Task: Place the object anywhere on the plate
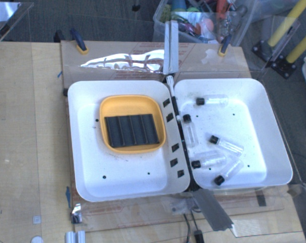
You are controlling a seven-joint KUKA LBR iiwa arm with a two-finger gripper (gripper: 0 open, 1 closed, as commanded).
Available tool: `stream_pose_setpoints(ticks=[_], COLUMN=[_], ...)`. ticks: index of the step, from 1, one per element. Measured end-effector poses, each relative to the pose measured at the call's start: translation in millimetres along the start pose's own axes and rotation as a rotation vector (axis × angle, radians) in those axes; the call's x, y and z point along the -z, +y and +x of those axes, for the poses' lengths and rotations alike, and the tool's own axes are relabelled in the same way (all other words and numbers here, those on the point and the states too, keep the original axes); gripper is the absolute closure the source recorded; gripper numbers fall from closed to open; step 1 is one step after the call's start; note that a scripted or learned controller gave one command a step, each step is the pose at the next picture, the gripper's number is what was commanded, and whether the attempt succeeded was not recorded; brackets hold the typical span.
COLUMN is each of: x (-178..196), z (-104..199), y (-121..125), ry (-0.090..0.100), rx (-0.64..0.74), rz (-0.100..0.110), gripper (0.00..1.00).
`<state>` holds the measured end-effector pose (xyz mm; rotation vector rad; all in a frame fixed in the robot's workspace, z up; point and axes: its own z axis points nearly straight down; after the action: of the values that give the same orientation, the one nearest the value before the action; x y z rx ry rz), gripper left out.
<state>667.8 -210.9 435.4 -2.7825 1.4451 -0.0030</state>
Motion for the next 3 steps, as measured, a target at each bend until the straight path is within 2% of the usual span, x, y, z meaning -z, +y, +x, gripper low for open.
stream_pose_setpoints(ticks=[1,2,3], x=[-0.5,-1.0,-1.3], z=[1.9,4.4,7.1], y=[0.9,2.7,4.7], ry=[0.001,-0.001,-0.002], rx=[0.194,0.509,0.75], rz=[-0.001,-0.001,-0.001], gripper=[1.0,1.0,1.0])
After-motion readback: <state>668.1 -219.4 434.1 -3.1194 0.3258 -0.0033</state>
